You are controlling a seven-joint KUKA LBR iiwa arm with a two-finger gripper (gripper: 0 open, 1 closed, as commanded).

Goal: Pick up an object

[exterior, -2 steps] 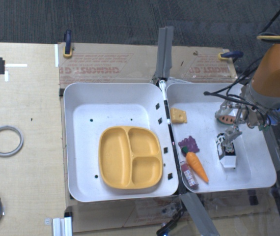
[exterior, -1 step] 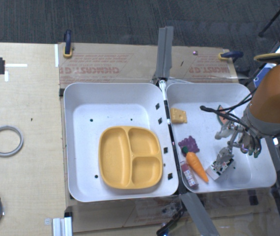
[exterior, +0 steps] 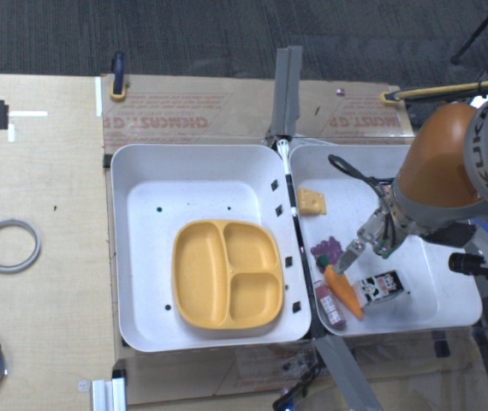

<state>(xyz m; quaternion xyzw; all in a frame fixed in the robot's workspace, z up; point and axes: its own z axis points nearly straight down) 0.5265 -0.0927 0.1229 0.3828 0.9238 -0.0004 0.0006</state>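
Item, left of the bins: I logged a roll of tape [exterior: 8, 245] lying flat on the wooden bench [exterior: 47, 178], well apart from the work.

Item, left bin [exterior: 133, 255]: it held a yellow divided plate [exterior: 227, 272], nothing on it.

Item, right bin [exterior: 449, 311]: near its dividing wall lay a piece of cheese [exterior: 312, 201], below it a bunch of purple grapes [exterior: 327, 251], then a carrot [exterior: 344, 293] with a small pink-and-red bottle [exterior: 328, 306] just beside it on the left, and a black-and-white carton [exterior: 381, 286] near on the right.

Item, claw [exterior: 357, 251]: it hung low over the right bin, tips just beside the grapes and above the carrot's top end. I could not tell whether it stood open or closed; I saw nothing held in it.

Step, as I judged it: the approach, grasp not yet made. The next move called for a descent onto one item, likely grapes or carrot.

Hindrance: the crowding. Carrot, bottle and grapes sat close together near the wall, so a finger might land on a neighbour.
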